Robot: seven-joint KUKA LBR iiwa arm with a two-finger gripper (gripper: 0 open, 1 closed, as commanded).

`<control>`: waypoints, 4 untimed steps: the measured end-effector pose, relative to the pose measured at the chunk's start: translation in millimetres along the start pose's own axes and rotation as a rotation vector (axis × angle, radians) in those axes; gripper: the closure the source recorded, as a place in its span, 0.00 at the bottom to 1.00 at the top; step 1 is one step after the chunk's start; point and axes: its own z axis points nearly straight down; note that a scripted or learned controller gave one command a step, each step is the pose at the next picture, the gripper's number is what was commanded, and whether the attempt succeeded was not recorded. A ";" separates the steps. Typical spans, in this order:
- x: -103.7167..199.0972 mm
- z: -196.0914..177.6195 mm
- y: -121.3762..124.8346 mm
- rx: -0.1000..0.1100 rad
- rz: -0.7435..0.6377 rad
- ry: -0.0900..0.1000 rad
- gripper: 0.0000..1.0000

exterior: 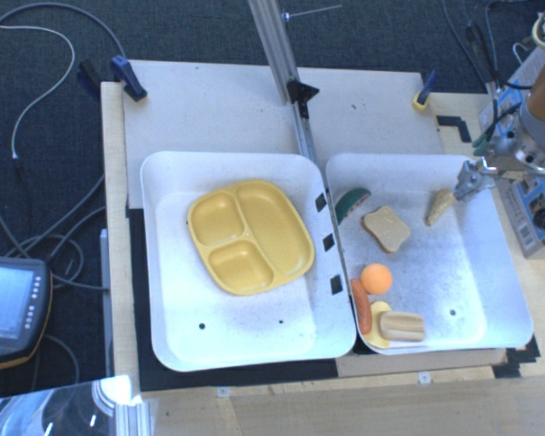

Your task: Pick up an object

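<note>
At the upper right corner of the right-hand shallow white bin (490, 271), the grey two-finger gripper (470, 178) hangs low over the rim. Nothing sits between it and the bin floor that reads as held; whether it stands wide or narrow cannot be told from this slanted view. Judgement: pick not yet made, the whole lift is left to do.

Nearest candidate: the pale yellowish oblong food piece (438, 207), lying tilted on the bin floor just beside the gripper, down and toward the bin's middle. Whether they touch cannot be told.

Other items in the same bin, farther off: tan bread-slice-shaped toy (386, 229), dark green wedge (351, 202) by the dividing edge, orange ball (376, 279), red-orange carrot-like stick (361, 304), beige block on a yellow piece (401, 326) at the near edge.

Left bin (177, 334): yellow three-compartment plastic tray (250, 236), well apart from the gripper.
</note>
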 end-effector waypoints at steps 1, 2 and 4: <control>0.9 -44.6 0.4 0.001 -0.001 0.001 1.00; 52.7 -31.6 -2.0 0.011 -0.005 0.006 1.00; 170.9 -24.7 -7.8 0.012 -0.006 0.007 1.00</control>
